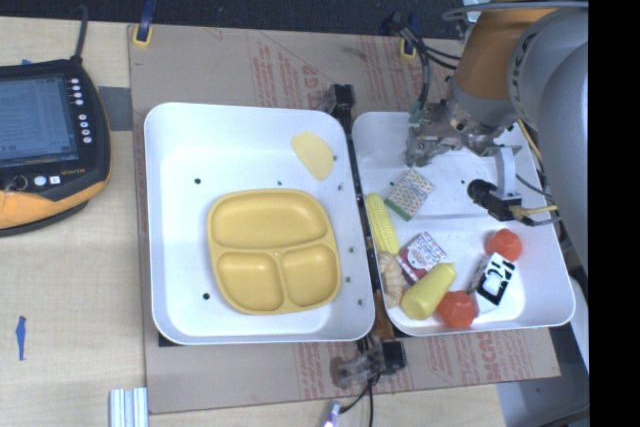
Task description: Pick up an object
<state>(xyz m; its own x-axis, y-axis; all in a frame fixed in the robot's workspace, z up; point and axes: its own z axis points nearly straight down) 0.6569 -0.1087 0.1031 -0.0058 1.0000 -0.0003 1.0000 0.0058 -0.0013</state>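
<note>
My gripper (430,147) hangs over the far part of the right bin (560,310), with nothing visibly in it. Just in front of it lies a small green-and-white patterned packet (408,193). Along the bin's left wall lies a corn cob (380,222), with a pale waffle-like piece (390,281) below it. Nearer the front sit a red-and-white packet (422,251), a yellow fruit-shaped toy (428,289), a red tomato (458,309), a black-and-white box (494,279) and a red ball (504,243).
The left bin (165,215) holds a yellow divided plate (274,249) and a pale yellow slice (313,154) near its far right corner. A teach pendant (40,140) rests on the bench at the far left. Both bins sit on a cardboard sheet (240,55).
</note>
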